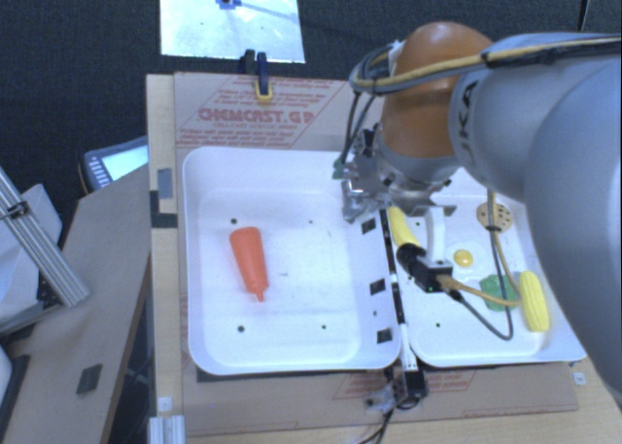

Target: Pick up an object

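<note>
An orange toy carrot (250, 260) lies in the left bin (292, 345), left of its middle, tip pointing toward the front. My gripper (362, 197) hangs low over the divider between the two bins, near their back half, with the big grey arm and orange band above it. The carrot is well apart from it, to the left. Just right of the divider, under the wrist, a yellow oblong thing (401, 226) lies in the right bin (466, 353); whether the gripper touches it is hidden.
The right bin also holds a yellow corn cob (534, 301), a green piece (497, 289), a small yellow round piece (464, 258) and a tan disc with holes (494, 214). The arm covers much of that bin's back. A cardboard sheet (253, 114) lies behind the bins.
</note>
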Controlling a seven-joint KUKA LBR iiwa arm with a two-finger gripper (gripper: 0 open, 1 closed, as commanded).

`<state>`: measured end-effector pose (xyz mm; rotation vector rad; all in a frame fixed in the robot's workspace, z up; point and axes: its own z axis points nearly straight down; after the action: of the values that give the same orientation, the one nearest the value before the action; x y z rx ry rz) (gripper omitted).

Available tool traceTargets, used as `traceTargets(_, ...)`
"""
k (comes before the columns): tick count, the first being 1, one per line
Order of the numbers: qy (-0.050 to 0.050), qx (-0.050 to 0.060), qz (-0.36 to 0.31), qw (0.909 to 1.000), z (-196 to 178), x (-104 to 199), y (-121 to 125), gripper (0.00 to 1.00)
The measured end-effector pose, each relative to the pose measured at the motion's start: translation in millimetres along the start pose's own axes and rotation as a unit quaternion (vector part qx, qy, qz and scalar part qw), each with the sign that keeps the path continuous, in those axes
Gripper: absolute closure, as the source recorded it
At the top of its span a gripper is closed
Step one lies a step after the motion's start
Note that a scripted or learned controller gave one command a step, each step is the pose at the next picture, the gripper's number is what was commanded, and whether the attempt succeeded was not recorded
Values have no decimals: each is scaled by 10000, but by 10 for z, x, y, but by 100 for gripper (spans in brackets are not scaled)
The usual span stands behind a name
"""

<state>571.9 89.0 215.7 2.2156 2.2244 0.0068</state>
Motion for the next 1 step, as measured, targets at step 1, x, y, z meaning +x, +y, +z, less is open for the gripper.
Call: traceTargets(1,4,-5,-8,10000,-105,1,6,100)
